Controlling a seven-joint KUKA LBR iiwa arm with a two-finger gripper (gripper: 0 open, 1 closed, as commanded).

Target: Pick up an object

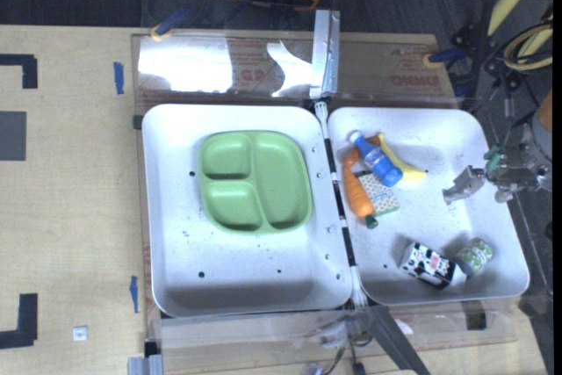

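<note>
pale wooden bench (pixel 70 215) is seen under two white bins; the right bin (pixel 457 132) holds a blue bottle (pixel 376 158), an orange bottle (pixel 356 189), a cow-patterned carton (pixel 428 264) and a small can (pixel 474 256). the gripper (pixel 461 186) hangs over that bin's right side, nothing between its fingers; whether they are apart cannot be told. an approach step is judged; a target must be chosen and descended upon.

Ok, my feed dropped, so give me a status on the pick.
End effector over right bin, near its right edge, holding nothing seen. Blue bottle, orange bottle, banana clustered left. Nothing in the way.
</note>
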